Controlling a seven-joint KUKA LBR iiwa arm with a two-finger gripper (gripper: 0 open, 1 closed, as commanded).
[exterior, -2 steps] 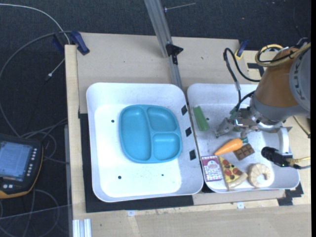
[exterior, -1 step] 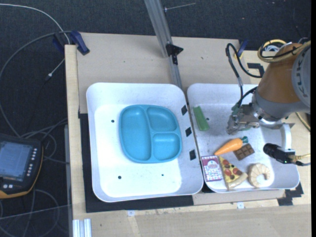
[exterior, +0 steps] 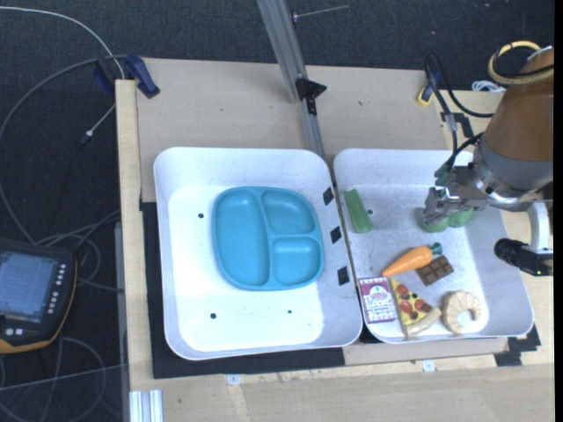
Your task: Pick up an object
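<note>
In the right bin (exterior: pixel 387 172) lie a green stick (exterior: pixel 357 210), an orange carrot (exterior: pixel 410 259), a brown chocolate piece (exterior: pixel 434 270), a red-and-white packet (exterior: pixel 376 300), a pizza slice (exterior: pixel 413 308) and a pale croissant (exterior: pixel 463 311). My gripper (exterior: pixel 437 214) is low in the bin's right half, directly over a green object (exterior: pixel 457 218) that peeks out beside it. Whether that object sits between the fingers is hidden by the gripper body.
The left bin (exterior: pixel 180 236) holds a blue divided plate (exterior: pixel 266 236). A metal pole (exterior: pixel 290 51) slants across the top toward the gap between the bins. Cables and a handheld pendant (exterior: pixel 31 293) lie off the bench at left.
</note>
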